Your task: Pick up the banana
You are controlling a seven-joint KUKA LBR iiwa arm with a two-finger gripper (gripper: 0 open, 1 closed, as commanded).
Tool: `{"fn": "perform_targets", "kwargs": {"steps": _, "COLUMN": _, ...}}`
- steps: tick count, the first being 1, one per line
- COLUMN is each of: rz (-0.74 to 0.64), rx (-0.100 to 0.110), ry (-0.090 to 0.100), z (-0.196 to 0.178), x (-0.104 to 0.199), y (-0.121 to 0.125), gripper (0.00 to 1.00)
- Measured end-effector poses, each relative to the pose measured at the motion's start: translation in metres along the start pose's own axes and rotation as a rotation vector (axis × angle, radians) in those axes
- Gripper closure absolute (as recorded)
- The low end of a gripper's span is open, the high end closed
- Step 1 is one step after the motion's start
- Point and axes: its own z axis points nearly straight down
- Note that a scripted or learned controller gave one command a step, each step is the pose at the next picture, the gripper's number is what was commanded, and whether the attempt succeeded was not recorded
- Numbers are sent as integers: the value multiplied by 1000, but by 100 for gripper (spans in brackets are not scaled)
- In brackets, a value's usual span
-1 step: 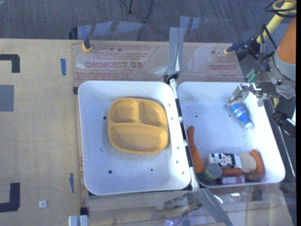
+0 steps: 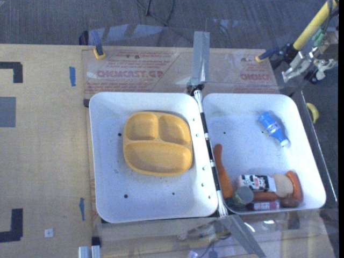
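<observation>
Two white bins [image 2: 107, 198], one yellow tray [image 2: 158, 142], one blue bottle [image 2: 273, 127] — gripper [image 2: 301, 66] at top right, grip unclear

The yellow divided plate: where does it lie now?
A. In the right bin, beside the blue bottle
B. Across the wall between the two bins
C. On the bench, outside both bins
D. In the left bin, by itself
D. The yellow divided plate lies flat inside the left bin, while the blue bottle and the carrot are in the right bin.
</observation>
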Motion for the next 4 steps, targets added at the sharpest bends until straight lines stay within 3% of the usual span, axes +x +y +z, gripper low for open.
{"fn": "perform_targets", "kwargs": {"steps": 1, "rz": -49, "rx": 2, "ry": 1, "z": 143, "x": -43, "y": -56, "gripper": 0}}
{"fn": "perform_targets", "kwargs": {"steps": 2, "rz": 167, "rx": 2, "ry": 0, "z": -29, "x": -8, "y": -141, "gripper": 0}}
{"fn": "perform_targets", "kwargs": {"steps": 3, "rz": 69, "rx": 0, "ry": -2, "z": -34, "x": -28, "y": -154, "gripper": 0}}
{"fn": "perform_targets", "kwargs": {"steps": 4, "rz": -327, "rx": 1, "ry": 1, "z": 96, "x": -43, "y": -156, "gripper": 0}}
